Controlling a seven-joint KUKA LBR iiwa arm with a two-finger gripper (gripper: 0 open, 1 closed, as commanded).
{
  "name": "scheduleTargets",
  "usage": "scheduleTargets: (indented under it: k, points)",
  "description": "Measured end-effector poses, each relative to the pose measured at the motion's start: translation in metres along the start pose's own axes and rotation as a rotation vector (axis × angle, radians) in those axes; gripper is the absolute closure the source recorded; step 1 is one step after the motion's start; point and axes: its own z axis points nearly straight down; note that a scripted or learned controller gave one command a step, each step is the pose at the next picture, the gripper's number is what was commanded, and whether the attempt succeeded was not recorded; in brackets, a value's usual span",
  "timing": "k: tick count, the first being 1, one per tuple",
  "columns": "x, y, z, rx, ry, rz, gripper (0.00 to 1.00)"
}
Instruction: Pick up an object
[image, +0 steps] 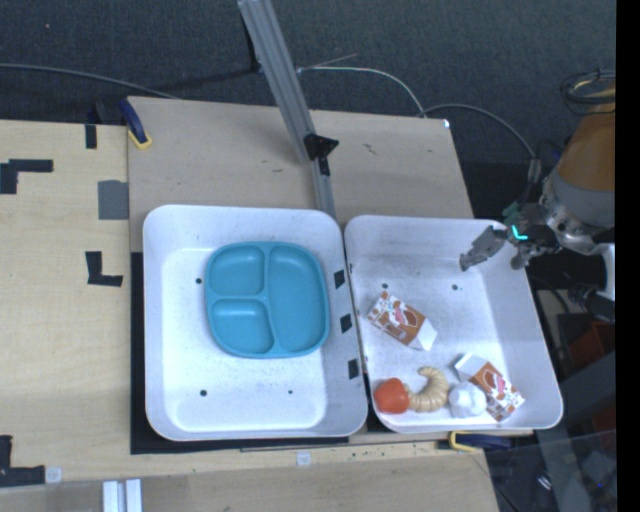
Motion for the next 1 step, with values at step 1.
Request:
scheduleTargets:
  k: [1]
  points:
    - [-0.0054, -0.0079, 0.0493, 0.005, 0.001, 0.001, 0.00]
